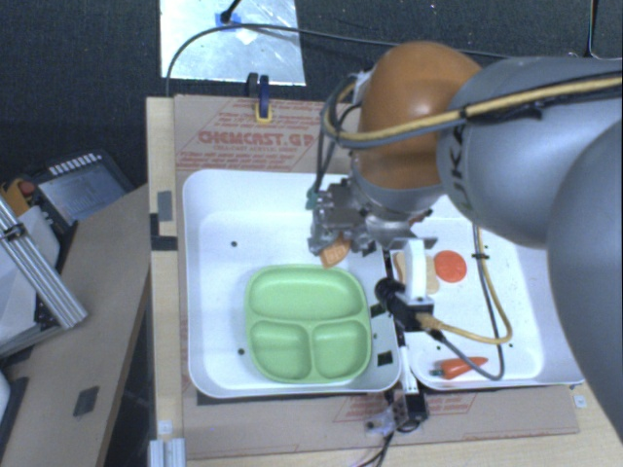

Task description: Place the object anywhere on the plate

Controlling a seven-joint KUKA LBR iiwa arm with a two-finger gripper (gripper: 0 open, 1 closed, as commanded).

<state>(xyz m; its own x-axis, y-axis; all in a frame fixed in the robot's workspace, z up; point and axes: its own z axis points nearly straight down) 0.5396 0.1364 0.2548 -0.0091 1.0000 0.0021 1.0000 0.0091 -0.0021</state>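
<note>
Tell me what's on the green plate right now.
The green plate shows three bare compartments. The gripper hangs over its far rim with a small tan object at its tip; that bit of rim is covered.

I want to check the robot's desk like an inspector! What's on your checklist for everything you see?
Surface: two white bins side by side, left bin and right bin, on a cardboard sheet.
Job's things: green plate with three sections in the left bin; small tan food piece at the tool's tip, just above the plate's far rim.
Clutter: orange round piece and carrot in the right bin.
Tool: over the left bin; grip unclear.
Cables: yellow hose and black wire across the right bin.
Surroundings: yellow clamp, foil sheet.
</note>
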